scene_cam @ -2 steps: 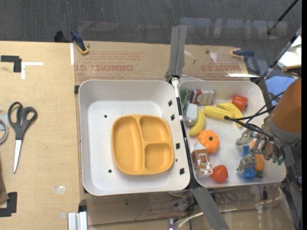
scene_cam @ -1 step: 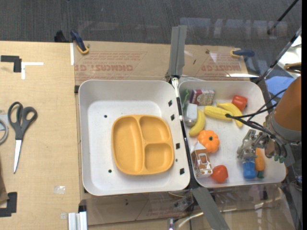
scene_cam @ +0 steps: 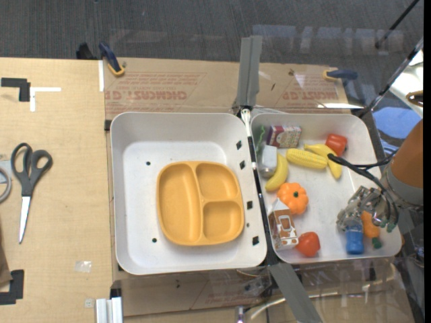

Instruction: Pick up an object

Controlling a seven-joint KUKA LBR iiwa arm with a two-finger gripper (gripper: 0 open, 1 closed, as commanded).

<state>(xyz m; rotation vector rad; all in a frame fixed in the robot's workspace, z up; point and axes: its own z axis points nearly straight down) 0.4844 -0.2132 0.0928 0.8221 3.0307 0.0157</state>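
The right bin [scene_cam: 377,147] holds several toy foods. Among them are a corn cob [scene_cam: 306,158], a banana [scene_cam: 277,173], an orange pumpkin [scene_cam: 293,197], a red tomato [scene_cam: 308,244], a red pepper [scene_cam: 335,143] and a small printed box [scene_cam: 283,136]. My gripper [scene_cam: 358,210] is low in the bin's front right corner. It hangs just over an orange piece [scene_cam: 370,227] and a blue block [scene_cam: 355,242]. Its metal tip partly hides the orange piece. I see nothing lifted off the bin floor.
The left bin [scene_cam: 128,180] carries a yellow divided plate [scene_cam: 200,202]. A brown carton [scene_cam: 283,227] lies by the tomato. Scissors [scene_cam: 28,180] rest on the bench at far left. A black cable [scene_cam: 357,165] crosses the right bin toward the arm.
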